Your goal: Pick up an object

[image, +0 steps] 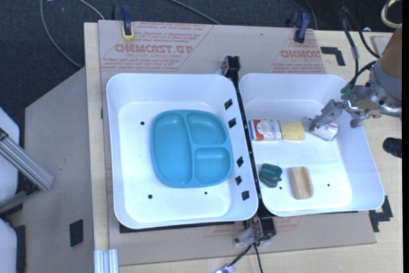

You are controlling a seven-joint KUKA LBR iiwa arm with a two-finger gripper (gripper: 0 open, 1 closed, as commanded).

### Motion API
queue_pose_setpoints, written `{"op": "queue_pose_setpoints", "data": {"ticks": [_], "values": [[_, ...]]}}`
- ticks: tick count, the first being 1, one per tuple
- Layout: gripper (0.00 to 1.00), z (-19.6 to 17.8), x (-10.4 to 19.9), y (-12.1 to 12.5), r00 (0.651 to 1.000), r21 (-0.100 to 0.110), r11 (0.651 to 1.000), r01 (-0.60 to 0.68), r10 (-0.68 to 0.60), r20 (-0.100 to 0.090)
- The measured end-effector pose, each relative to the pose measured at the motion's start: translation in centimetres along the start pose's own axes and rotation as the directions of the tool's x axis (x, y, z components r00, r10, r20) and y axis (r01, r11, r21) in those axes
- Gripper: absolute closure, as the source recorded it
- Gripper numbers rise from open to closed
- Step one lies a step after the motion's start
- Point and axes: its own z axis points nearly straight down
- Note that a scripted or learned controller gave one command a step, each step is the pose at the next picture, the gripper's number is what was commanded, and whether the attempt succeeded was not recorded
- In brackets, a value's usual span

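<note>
White plastic, a small packet point(326, 131), is seen at the gripper point(323, 123) (finger state cannot be told) in the right bin point(358, 156), beside a yellow block point(293, 131).

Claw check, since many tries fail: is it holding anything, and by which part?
Cannot be told: the claw sits at a small white object in the right bin.

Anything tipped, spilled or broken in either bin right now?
Nothing stands out. The blue plate lies flat in the left bin; the box, yellow block, green piece and tan piece lie loose in the right bin.
</note>
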Motion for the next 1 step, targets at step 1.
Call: {"op": "queue_pose_setpoints", "data": {"ticks": [1], "values": [[0.0,6.24,0.53,-0.16,1.0,0.002,1.0,0.001,-0.001,-0.001]]}}
